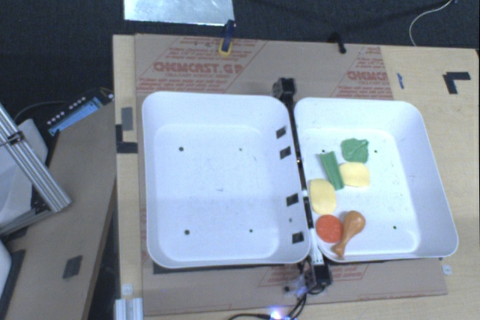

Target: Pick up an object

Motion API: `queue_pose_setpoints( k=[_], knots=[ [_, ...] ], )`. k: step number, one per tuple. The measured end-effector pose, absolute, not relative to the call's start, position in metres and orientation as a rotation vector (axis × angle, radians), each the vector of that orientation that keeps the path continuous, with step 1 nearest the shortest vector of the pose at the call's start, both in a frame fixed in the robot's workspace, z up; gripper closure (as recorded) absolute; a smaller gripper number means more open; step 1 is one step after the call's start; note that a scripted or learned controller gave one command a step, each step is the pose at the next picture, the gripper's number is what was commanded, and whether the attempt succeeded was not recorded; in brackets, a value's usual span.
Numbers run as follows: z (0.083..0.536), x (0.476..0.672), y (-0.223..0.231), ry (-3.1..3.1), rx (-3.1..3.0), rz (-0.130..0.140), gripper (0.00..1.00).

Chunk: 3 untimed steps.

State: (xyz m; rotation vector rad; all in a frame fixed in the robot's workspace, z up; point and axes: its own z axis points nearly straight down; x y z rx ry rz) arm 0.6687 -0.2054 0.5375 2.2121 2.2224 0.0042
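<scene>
desk [420, 64]: two white bins | left bin [217, 176] | right bin [409, 161], near its left wall: green leaf [355, 150], green stick [331, 168], yellow pieces [354, 175], red disc [328, 228], drumstick [349, 229] | end effector state: cannot tell

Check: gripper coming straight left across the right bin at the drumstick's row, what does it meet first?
Probably the drumstick, with the red round piece just beyond; the right bin's floor before it looks bare. Height unknown.
</scene>
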Motion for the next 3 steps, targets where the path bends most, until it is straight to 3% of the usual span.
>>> queue_pose_setpoints(
  k=[2,3],
  knots=[
    [0.505,0.668,-0.207,2.221,2.218,0.000,1.00],
    [0.538,0.669,-0.205,2.223,2.212,0.005,1.00]
  ],
)
